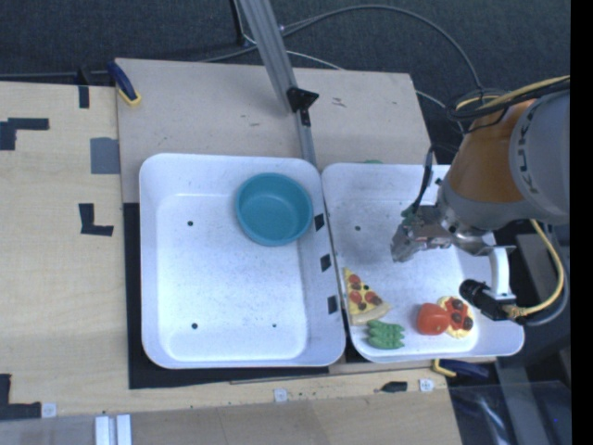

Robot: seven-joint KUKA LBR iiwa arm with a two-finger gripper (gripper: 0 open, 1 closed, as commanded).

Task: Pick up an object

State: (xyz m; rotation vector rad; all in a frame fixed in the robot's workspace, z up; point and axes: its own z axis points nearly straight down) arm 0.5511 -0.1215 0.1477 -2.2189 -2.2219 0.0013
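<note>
You've got the end effector [408, 247] over the right bin [371, 193], roughly mid-bin, w/ bare white floor under it. Its tips are too small and dark to read, so you can't tell how far apart they stand, and nothing shows between them.

Candidate objs all sit along the near edge of that right bin, below the end effector in the view and apart from it:
- pizza slice toy [362, 298], near the bin's left wall, down-left of the end effector.
- green toy [385, 335], just beside the pizza slice toy, towards the front rim.
- red tomato toy [431, 319], down and slightly right of the end effector.
- yellow-red toy [457, 314], touching the red tomato toy on its right side.

Left bin [176, 276] holds a teal bowl [273, 209], upright, in its far-right corner, well apart from the end effector, across the divide betw. bins.

Both bins rest on the bench [204, 100].
</note>
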